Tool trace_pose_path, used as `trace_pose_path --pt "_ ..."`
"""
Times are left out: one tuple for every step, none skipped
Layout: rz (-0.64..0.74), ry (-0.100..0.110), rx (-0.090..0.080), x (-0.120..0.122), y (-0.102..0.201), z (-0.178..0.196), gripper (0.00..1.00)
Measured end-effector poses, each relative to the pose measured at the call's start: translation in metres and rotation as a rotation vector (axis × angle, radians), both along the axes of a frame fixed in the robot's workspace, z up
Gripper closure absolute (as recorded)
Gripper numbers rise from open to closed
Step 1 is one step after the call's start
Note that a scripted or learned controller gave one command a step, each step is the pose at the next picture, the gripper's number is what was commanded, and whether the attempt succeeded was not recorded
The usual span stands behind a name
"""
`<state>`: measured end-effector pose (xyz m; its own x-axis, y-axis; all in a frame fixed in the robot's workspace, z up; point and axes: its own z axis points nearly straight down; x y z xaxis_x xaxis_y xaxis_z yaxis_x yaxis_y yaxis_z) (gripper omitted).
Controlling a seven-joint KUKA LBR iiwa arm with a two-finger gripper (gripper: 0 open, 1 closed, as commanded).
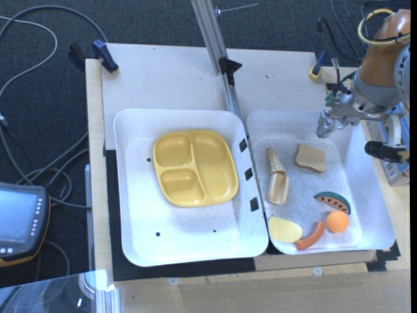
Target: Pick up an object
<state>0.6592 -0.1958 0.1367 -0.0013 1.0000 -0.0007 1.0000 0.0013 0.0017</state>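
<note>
The right bin (365,175), a shallow white plastic tray with rounded corners and a speckled floor, holds the candidates for picking. A tan, spongy-looking slice of toast (310,158) lies near the bin's far side. To its left a ridged beige cone-shaped piece (275,161) touches a smooth, pale brown oblong piece (278,189) below it. Toward the near right lies a watermelon wedge (333,202), green-rimmed with a red face and dark seeds, just above a round orange ball (337,222). A curved, glossy red-orange sausage (311,236) rests beside the ball, and a flat yellow oval piece (285,229) sits at the near left corner. The gripper (324,128) hangs over the bin's far right corner, above and right of the toast, holding nothing visible; whether it is spread or pressed together cannot be told. The left bin (130,175) contains one matte yellow plate (195,167), rounded-square with three compartments. No legible writing appears.
</note>
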Motion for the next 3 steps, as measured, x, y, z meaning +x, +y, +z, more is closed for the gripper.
trace_pose_path --pt "0.001 -0.006 -0.001 0.001 0.007 0.047 1.0" --pt "-0.001 -0.007 -0.002 -0.007 0.006 0.103 1.0" --pt "0.0 -0.003 0.0 -0.006 0.007 0.126 1.0"
